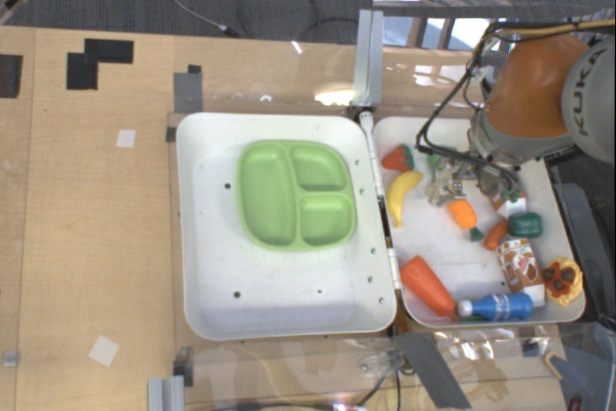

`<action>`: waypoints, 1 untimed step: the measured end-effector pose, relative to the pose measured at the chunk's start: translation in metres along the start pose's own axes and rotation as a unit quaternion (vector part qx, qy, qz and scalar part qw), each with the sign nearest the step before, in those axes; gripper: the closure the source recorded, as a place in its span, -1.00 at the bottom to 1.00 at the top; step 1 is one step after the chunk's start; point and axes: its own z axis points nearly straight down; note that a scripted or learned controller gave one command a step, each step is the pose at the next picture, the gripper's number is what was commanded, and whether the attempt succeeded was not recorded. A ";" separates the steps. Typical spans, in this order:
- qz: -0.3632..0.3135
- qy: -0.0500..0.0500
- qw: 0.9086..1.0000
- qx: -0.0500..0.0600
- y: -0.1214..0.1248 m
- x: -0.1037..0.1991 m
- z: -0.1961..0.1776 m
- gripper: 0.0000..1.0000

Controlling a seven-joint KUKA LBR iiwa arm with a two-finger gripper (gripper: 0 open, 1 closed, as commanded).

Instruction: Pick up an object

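My gripper (452, 184) hangs low in the right bin (430, 250), under the orange-banded wrist. Its tips stand just above a small orange toy (463, 214) and to the right of a yellow banana (401, 194). A red-orange toy (396, 158) lies by the bin's upper left corner. Further down are a large orange carrot (428, 285), a blue bottle (500, 307), a small patterned carton (518, 265), a thin orange piece (496, 234), a dark green block (526, 225) and a brown-red cluster (563, 277).
The left bin (212, 284) holds a green divided plate (295, 193). A metal post (369, 58) rises behind the seam between the bins. Black cables loop from the arm over the right bin's back edge.
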 end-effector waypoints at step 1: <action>-0.194 0.006 0.981 -0.001 -0.043 0.017 0.013 1.00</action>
